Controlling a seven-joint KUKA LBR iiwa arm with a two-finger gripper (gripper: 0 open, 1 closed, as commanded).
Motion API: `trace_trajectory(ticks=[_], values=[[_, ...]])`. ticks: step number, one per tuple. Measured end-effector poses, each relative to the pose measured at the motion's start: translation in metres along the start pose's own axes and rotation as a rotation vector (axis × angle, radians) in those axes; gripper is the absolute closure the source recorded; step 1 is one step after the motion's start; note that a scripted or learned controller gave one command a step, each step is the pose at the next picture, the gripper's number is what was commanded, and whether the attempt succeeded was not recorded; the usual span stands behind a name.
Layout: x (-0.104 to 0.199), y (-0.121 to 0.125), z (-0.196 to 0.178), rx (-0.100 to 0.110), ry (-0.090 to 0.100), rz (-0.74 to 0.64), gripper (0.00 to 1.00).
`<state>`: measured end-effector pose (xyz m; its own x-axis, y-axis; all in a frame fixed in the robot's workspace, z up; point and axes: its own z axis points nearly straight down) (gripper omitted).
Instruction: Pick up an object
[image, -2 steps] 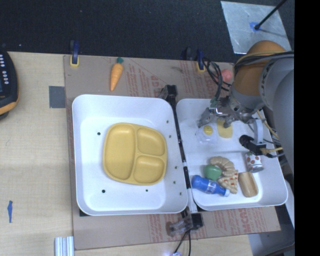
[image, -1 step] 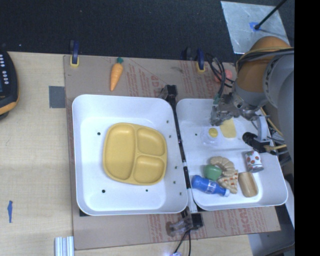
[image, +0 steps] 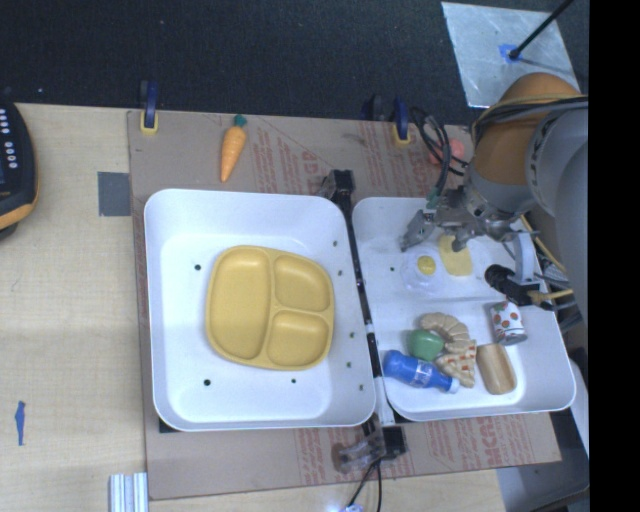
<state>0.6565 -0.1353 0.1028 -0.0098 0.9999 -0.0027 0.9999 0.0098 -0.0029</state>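
The gripper (image: 441, 232) is seen low over the rear part of the right bin (image: 392, 300), reached in from the right on the grey arm w/ its orange band (image: 515, 135). Its two fingers are spread apart and nothing is seen between them; released, no grasp.

Objects in the right bin: a pale yellow flat piece (image: 457, 263) lies just in front of the gripper, w/ a small yellow round item (image: 427, 266) beside it to the left. Neither is touched, as far as can be told. Toward the front of the bin a cluster is found: a blue bottle (image: 418, 371) lying on its side, a green round item (image: 426, 344) just behind it, a tan lumpy item (image: 446, 326), a red-and-white patterned piece (image: 462, 357), and a bread-roll-shaped item (image: 496, 367) at the right. A small red-and-white cup (image: 508, 322) is tilted near the right wall.

In the left bin (image: 170, 300) a yellow divided plate (image: 270, 305), three compartments, is placed approx. in the middle. A toy carrot (image: 232, 148) lies on the bench (image: 70, 300) behind the left bin, outside both bins. A dark handheld device (image: 14, 165) is partly seen at the left edge.
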Motion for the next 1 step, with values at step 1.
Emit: trace_trajectory(ticks=[1], values=[[-0.0058, -0.0262, 0.0119, 0.004, 0.002, 0.007, 0.0]])
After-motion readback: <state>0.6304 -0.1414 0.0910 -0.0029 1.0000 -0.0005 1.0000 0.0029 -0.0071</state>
